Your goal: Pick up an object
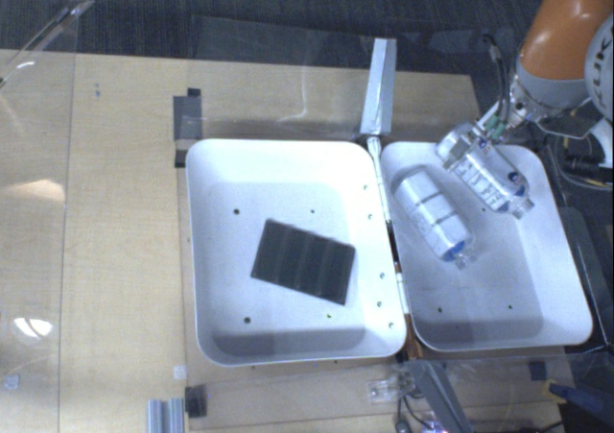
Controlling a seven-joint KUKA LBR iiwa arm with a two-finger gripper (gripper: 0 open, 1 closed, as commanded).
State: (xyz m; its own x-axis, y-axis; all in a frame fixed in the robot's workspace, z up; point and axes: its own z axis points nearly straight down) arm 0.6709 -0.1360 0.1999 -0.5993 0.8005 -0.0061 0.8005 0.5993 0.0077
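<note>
Camera view puts the arm [566, 33] at the upper right, its orange band over the far corner of the right bin [552, 297]. I see the gripper [484, 172] hanging low over that bin's back part, a clear, ribbed thing that blends with what lies under it. Just beside it, toward the bin's middle, lies a clear plastic bottle [436, 212] on its side, slanting from upper left to lower right, its cap end [460, 253] pointing toward the near wall. Whether the gripper touches the bottle I cannot say; they look close, perhaps side by side and not one around the other. I cannot tell either whether the gripper is spread or closed, since its parts are too pale and blurred against the white floor. The left bin [221, 172] holds a flat dark rectangle [303, 261], tilted a little, near its middle, well apart from the arm. As I judge it, the pick is not yet done: the bottle rests on the bin floor, nothing is lifted, and the closing and raising are left to do. The tabletop [106, 229] around both bins carries nothing the task needs.
</note>
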